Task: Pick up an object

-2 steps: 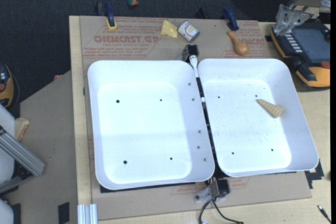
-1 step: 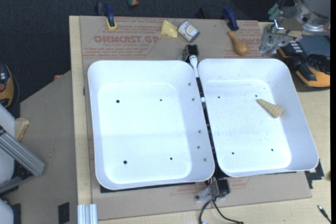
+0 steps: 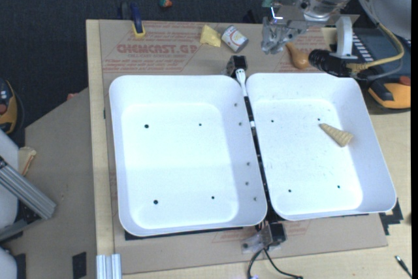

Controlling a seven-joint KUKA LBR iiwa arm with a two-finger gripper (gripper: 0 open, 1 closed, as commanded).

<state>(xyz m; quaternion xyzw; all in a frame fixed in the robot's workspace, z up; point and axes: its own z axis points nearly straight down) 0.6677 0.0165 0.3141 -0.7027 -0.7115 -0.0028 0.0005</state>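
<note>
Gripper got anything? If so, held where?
Nothing seen between the fingers of the gripper, which hangs beyond the bins. The tan cone lies loose in the right bin.

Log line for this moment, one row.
gripper: above bench behind right bin, nothing held | cone: in right bin | left bin: untouched

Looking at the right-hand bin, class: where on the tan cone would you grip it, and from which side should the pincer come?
Grip the tan cone across its thicker half, toward the lower right. It lies flat on the right bin floor, tapering to a point at upper left, so coming straight down, fingers straddling its long axis, probably gives the firmest hold. The pincer hangs beyond the bin's far rim.
</note>
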